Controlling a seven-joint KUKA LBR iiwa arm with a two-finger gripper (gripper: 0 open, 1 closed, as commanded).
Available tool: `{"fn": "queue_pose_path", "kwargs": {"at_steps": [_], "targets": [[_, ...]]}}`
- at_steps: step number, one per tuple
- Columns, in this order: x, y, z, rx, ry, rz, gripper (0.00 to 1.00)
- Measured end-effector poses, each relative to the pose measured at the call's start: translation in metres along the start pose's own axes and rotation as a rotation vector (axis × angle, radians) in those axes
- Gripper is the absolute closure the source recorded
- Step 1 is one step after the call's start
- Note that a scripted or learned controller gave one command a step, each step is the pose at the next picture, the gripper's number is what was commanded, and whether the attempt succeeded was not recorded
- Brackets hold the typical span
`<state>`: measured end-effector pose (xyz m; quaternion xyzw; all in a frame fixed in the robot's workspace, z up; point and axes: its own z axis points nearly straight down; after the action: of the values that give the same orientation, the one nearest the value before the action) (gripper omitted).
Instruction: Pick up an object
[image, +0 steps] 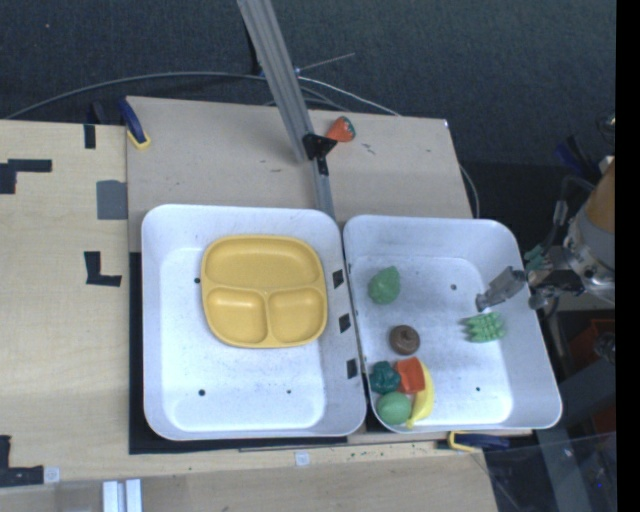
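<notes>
The right bin (520, 395) holds several small toys. A light green spiky one (484, 327) lies near the bin's right wall, and a green rounded one (384, 285) sits toward the left. A brown round piece (404, 339) rests in the middle. At the front, a dark green toy (384, 378), a red one (410, 374), a yellow banana (424, 400) and a green ball (394, 407) are clustered together. My gripper (510, 292) hangs over the bin's right side, just above and behind the spiky toy, and nothing is visibly held in it.
The left bin (165, 330) carries a yellow three-compartment tray (265, 290). A grey pole (285, 85) with a black clamp and a small orange-green item (342, 128) stands behind the bins. The arm's body (595, 250) crowds the right edge.
</notes>
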<state>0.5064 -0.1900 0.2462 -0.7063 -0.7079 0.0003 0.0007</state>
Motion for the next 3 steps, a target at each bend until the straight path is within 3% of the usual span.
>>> {"fn": "queue_pose_path", "kwargs": {"at_steps": [1, 3], "targets": [[0.0, 0.0, 0.0, 0.0, 0.0, 0.0, 0.0], [0.019, -0.002, 0.106, 0.007, 0.002, 0.001, 0.0]]}}
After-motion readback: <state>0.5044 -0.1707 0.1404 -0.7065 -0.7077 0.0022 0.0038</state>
